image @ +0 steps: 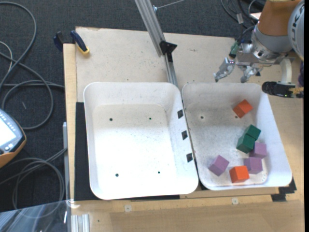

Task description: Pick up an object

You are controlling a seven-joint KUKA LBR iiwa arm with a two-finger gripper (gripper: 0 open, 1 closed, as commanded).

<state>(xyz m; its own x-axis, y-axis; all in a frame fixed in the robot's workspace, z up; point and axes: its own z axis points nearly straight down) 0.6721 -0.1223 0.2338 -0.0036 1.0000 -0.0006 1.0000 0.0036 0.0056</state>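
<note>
The gripper (235,73) hangs with fingers spread and nothing between them, above the far rim of the right bin (275,129) — the approach step, by my reading. Nearest below it lies an orange cube (242,108), apart from the other blocks — the next move calls for centring over it, then descending.
</note>
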